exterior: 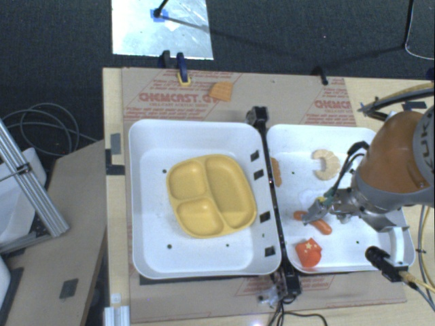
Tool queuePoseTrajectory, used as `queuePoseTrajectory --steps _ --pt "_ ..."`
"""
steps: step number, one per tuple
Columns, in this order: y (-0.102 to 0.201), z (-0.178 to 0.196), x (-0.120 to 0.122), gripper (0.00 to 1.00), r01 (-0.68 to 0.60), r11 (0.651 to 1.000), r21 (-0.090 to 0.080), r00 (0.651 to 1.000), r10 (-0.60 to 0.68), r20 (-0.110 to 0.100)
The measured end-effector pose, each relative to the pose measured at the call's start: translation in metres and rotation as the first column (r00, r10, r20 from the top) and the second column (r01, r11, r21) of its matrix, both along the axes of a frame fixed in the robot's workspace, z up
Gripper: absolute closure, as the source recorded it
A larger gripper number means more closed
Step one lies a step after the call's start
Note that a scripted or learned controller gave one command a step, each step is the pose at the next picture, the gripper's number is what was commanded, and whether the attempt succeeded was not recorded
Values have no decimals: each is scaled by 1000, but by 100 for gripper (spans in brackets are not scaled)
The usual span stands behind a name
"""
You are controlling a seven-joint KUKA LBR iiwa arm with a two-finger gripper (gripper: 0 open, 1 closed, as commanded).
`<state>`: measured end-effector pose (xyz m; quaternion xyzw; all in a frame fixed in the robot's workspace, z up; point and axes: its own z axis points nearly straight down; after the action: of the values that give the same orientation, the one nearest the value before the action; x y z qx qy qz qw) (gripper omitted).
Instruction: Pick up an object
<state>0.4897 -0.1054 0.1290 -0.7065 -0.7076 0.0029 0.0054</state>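
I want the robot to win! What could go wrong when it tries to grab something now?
The gripper is low over the small orange sausage-shaped piece in the right white bin. That piece is thin and rounded, so it might slip out or roll away. The red strawberry-like toy lies close by, so the fingers could bump it. Both sit near the divider between the bins, which may crowd the approach.

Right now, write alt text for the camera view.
The grey arm's tool hangs low in the right white bin, over a small orange sausage-shaped piece, near a red strawberry-like toy and a beige ring piece. The left white bin holds a yellow three-compartment plate.
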Motion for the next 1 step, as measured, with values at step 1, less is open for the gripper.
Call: queuePoseTrajectory --steps 1 --pt "-26 -46 8 0 2 1000 -3 1000 -2 12"
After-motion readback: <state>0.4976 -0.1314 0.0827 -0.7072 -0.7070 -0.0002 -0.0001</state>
